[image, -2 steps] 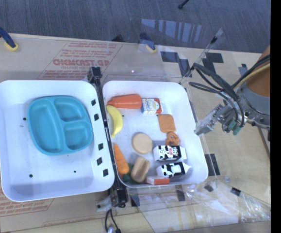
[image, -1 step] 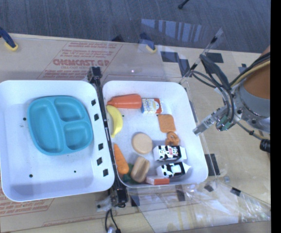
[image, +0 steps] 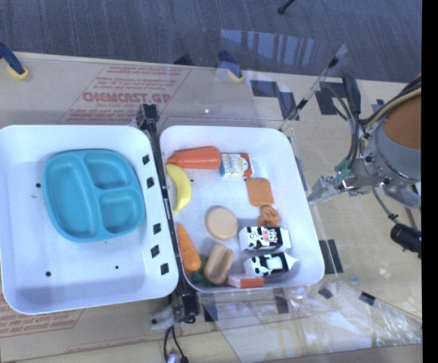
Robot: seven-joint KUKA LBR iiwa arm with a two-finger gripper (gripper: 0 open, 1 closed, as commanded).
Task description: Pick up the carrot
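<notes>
- Carrot (image: pixel 188 248): small, orange, lying in the right bin (image: pixel 298 184) along its left wall, toward the near end. Thick end points near, where a bit of green shows just beside it.
- A tan bread-like roll (image: pixel 219 263) lies just right of the carrot's near end; a round tan disc (image: pixel 222 222) sits farther in, near the bin's middle.
- Banana (image: pixel 179 187) lies against the left wall just beyond the carrot, curving toward the far end.
- Long orange-red item (image: pixel 195 157) at the far left corner, with a small carton (image: pixel 235 165) just right of it.
- Orange-brown piece (image: pixel 259 192) right of centre; a smaller brown one (image: pixel 269 215) nearer.
- Two cow-print cartons (image: pixel 264 238) stacked toward the near right corner; a flat pink-orange piece (image: pixel 245 281) at the near wall.
- Left bin (image: pixel 10 225) holds a blue divided plate (image: pixel 94 193), well apart from the carrot.
- Gripper (image: pixel 317 191): outside the right bin, just past its right wall, well away from the carrot. Cannot tell if it is released or clenched; nothing seen in it.
</notes>
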